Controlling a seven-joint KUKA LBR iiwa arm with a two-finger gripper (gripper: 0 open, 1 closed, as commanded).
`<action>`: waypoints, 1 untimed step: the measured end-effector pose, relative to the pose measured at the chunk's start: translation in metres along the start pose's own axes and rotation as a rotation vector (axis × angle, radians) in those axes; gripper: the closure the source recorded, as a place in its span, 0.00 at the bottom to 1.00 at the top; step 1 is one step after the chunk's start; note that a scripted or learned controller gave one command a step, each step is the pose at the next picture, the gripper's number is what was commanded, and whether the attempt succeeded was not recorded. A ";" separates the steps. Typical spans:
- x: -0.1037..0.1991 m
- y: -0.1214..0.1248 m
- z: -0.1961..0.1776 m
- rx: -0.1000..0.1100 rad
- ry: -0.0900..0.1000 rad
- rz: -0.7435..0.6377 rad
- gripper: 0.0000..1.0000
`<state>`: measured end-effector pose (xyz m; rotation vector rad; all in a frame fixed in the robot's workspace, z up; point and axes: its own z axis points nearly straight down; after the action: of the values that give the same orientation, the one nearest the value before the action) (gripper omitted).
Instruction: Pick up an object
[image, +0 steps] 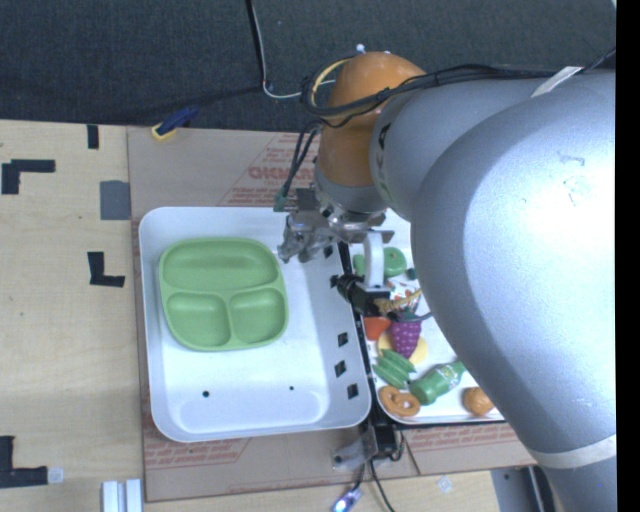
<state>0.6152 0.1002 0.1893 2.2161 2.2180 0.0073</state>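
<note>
**Grey arm looms over two white bins**

Nearest to us, the big grey arm (510, 260) fills the right side, with its orange band (355, 120) at the far end above the wrist. We see the gripper (305, 238) hanging over the far right corner of the left bin (240, 415); we cannot tell how it is set, and nothing shows in its grasp.

We find a green divided plate (222, 293) lying flat in the far left part of that bin. We see the right bin (440, 418) partly hidden under the arm. It holds a cluster of toy food: purple grapes (405, 334), a green bottle (436, 381), a brown ring-shaped piece (402, 402) and an orange piece (478, 401) at the near edge. Both bins rest on a cardboard sheet (200, 160).
</note>
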 end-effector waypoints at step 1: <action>0.070 -0.021 -0.062 0.007 0.004 -0.008 1.00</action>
<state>0.5940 0.1698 0.2515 2.2125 2.2321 0.0042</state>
